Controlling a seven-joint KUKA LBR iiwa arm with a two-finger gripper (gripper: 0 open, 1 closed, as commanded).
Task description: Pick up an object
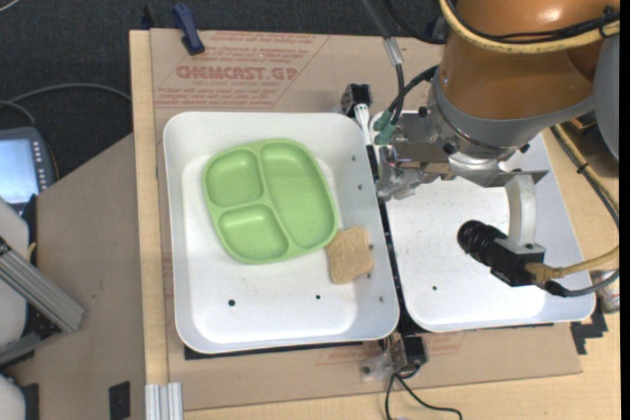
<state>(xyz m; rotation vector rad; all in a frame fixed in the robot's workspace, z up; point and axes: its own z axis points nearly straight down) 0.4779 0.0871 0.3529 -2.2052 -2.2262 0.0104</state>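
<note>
A green divided plate [268, 200] lies in the left bin [197, 300], toward its back. A tan, bread-like square piece [349, 255] rests just off the plate's front right corner, near the bin's right wall. My gripper [391, 170] hangs under the orange and grey wrist, over the wall between the two bins at the back left of the right bin [443, 300]. It is behind the tan piece and to the right of the plate. Nothing can be seen held in it.
The arm's bulk covers the back of the right bin. Both bins sit on a cardboard sheet [236, 64] with red lettering. A blue clip [187, 27] is fixed at the sheet's far edge. Cables run behind the bins.
</note>
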